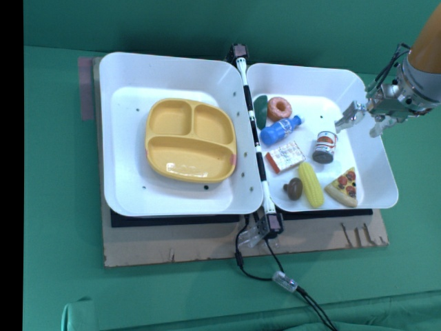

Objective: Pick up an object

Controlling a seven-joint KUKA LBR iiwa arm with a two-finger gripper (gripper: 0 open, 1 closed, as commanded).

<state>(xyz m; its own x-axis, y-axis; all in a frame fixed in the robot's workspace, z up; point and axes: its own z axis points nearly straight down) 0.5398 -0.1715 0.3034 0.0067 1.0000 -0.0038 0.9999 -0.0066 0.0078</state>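
Green cloth covers the table (62, 185) under two white bins. Open, empty jaws of the gripper (360, 121) hover beside the can (324, 147).

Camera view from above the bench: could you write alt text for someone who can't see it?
A robot gripper hovers open over the right edge of the right bin, which holds a can, blue bottle, doughnut, corn cob and pizza slice. The left bin holds a yellow divided tray.
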